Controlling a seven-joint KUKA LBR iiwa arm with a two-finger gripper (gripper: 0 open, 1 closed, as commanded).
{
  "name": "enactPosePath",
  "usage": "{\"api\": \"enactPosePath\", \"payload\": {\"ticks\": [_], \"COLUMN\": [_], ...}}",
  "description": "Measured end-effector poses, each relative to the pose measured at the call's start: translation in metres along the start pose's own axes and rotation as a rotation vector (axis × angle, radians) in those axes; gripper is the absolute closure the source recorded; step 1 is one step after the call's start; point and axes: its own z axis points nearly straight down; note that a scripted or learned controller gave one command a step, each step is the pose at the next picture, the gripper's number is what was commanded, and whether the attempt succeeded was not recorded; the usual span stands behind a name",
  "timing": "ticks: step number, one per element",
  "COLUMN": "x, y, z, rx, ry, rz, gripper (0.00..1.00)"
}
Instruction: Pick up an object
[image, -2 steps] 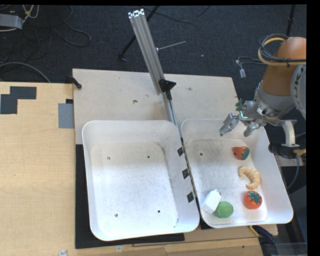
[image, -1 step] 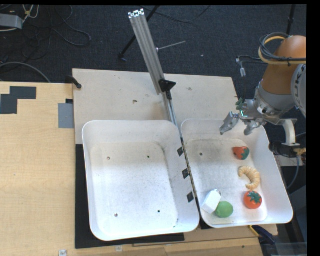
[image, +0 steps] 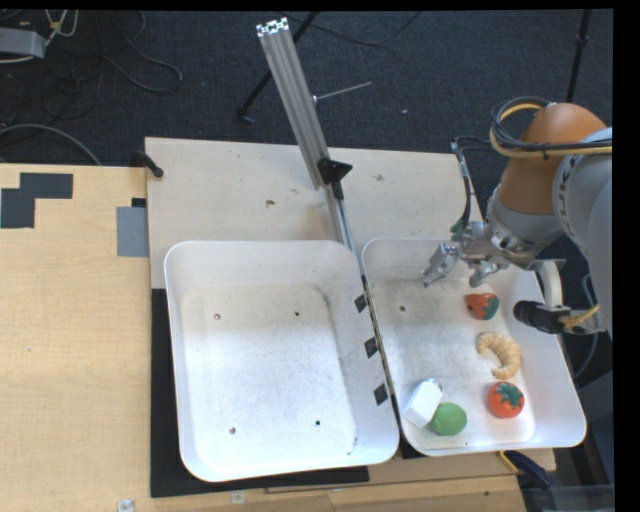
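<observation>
The right bin (image: 560, 380) holds several small items. A red strawberry-like piece (image: 481, 304) lies near its back right, a tan curved piece (image: 500, 352) just in front of it, and a red tomato (image: 506, 399) nearer the front. A green ball (image: 449, 418) and a white block (image: 423, 401) sit together at the front left. My gripper (image: 455, 274) hangs over the back of this bin, a little up and left of the strawberry piece. It is open, with nothing between its fingers.
The left bin (image: 185, 300) stands beside the right one, with black clips (image: 371, 345) along the shared rim. A slanted aluminium rail (image: 300, 105) rises behind the bins. Light wooden board lies at the far left.
</observation>
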Motion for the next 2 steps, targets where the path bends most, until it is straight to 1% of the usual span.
{"api": "enactPosePath", "payload": {"ticks": [1,2], "x": [0.001,0.001], "y": [0.0,0.001], "z": [0.046,0.034], "rx": [-0.005,-0.006], "ry": [-0.001,-0.002], "rz": [-0.002,-0.002], "gripper": [0.0,1.0]}}
